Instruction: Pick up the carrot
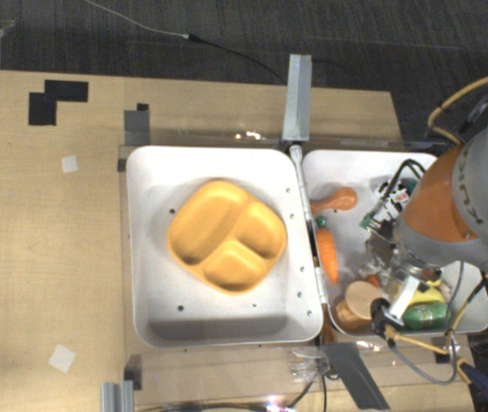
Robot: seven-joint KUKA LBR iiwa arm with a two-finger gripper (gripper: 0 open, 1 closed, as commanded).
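Note:
The carrot (326,255) is orange and lies lengthwise along the left wall of the right bin (347,163), close to the divider. My gripper (387,275) hangs low over the middle of that bin, to the right of the carrot and apart from it. The arm's grey body and orange band cover much of the bin's right half.
A yellow-orange divided plate (225,233) lies in the left bin (149,299). The right bin also holds an orange drumstick-shaped item (337,200) at the back, a tan round piece (357,300) at the front, and green (426,316) and yellow items under the arm. Cables trail at the front right.

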